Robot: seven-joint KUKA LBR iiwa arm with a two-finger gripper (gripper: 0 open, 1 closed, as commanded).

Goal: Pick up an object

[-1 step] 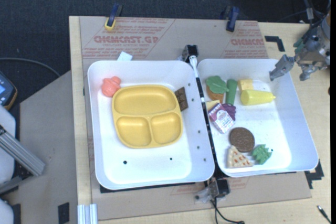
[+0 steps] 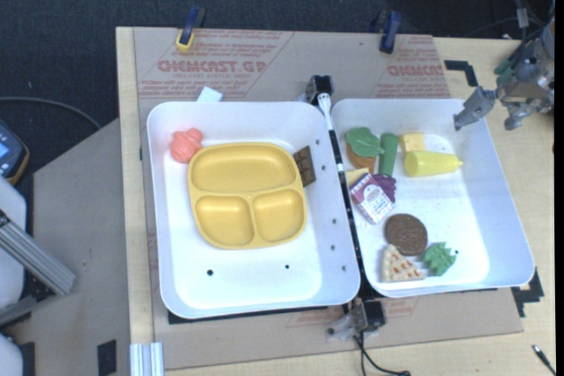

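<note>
A: Since the worktop (image 2: 264, 57) is the biggest thing here, begin there. What does it carry?

B: Two white bins side by side. The left bin (image 2: 176, 277) holds a yellow divided plate (image 2: 247, 194), a pink toy (image 2: 185, 144) at its upper left corner and a small brown block (image 2: 305, 165) touching its right edge. The right bin (image 2: 502, 216) holds the smaller pieces: a yellow corn-like toy (image 2: 429, 162), a green leafy piece (image 2: 361, 140) on a tan one, a purple and white packet (image 2: 374, 195), a round brown cookie (image 2: 406, 232), a waffle wedge (image 2: 401, 265) and a little green broccoli (image 2: 439, 257) just beside it.

A: And the arm?

B: At the right edge, the pincer (image 2: 500, 106) hangs over the right bin's upper right corner, fingers apart, nothing between them. One finger (image 2: 472, 107) points toward the bin.

A: So nothing is picked yet. What could spoil it?

B: I'd judge the nearest candidate is the corn toy, down and to the left of the pincer. It looks smooth and rounded, so a close off its middle might squirt it sideways. The green piece and a pale yellow block (image 2: 412, 142) sit right against it; a wide approach could catch two things or shove them. Descending where it hangs now would risk striking the bin's rim.
</note>
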